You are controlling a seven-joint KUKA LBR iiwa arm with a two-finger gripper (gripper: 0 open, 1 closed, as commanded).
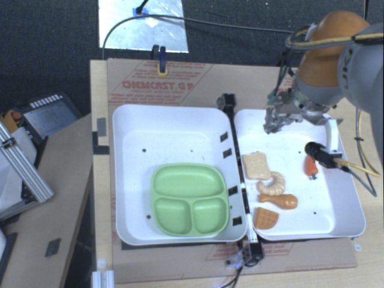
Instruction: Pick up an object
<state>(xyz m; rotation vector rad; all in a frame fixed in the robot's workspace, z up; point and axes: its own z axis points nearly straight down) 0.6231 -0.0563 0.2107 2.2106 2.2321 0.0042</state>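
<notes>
The right bin (345,212) holds toy food: a tan slice of bread (256,165), a pale curled shrimp (273,184), an orange-brown drumstick (279,201), a waffle-like wedge (266,218) near the front, and a red-orange carrot-like piece (311,166) to the right. My gripper (273,123) hangs over the back of the right bin, behind the bread and apart from every item. Nothing shows between its fingers.
The left bin (129,125) carries a green three-compartment tray (189,198) in its front half. A black divider clip strip (234,161) runs between the bins. A black cable fitting (321,155) sticks out over the right bin near the carrot-like piece.
</notes>
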